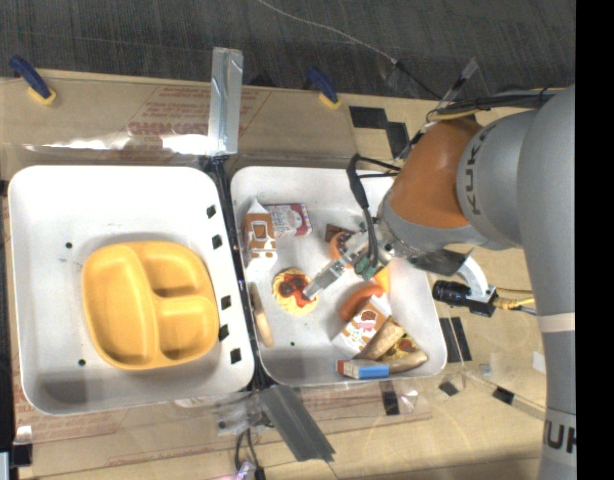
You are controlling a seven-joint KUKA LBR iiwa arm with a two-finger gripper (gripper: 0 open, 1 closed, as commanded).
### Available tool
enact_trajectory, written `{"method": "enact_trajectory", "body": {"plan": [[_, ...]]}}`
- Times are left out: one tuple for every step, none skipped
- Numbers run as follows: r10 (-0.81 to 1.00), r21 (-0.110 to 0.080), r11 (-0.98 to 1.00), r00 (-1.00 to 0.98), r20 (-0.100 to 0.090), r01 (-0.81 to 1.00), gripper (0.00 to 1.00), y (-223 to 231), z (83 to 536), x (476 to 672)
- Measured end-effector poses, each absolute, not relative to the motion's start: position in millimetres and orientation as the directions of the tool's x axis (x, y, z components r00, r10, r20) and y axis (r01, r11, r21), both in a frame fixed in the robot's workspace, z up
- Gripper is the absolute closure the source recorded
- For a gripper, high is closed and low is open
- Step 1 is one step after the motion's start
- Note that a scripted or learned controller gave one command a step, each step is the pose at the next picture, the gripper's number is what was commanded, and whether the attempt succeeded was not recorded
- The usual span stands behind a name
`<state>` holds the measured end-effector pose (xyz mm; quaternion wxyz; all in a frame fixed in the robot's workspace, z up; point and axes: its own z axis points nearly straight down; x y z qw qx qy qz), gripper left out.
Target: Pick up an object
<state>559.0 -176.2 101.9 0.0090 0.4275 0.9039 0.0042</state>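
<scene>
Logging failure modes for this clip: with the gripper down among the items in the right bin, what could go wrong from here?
The gripper sits at the edge of the round yellow-and-red item, so a grasp could slip off or only nudge it. The right bin is crowded; the orange piece lies close by, so the arm may knock it or snag two things.

We see two bins side by side — the left bin (27,268) holds a divided tray (147,301). In the right bin (287,363), a round toy (292,290) lies mid-floor, small packets (275,223) behind it, food pieces (382,338) to its right — the gripper (319,280) reaching in beside it.
</scene>
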Motion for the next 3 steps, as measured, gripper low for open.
{"method": "enact_trajectory", "body": {"plan": [[0.756,0.001,0.654,-0.654,-0.002,0.756,0.00,-104.9,92.2,500.2],[0.753,0.010,0.657,-0.657,-0.013,0.753,1.00,-106.0,109.1,505.4],[0.693,0.004,0.721,-0.721,-0.005,0.693,1.00,-63.3,209.6,556.0]]}}
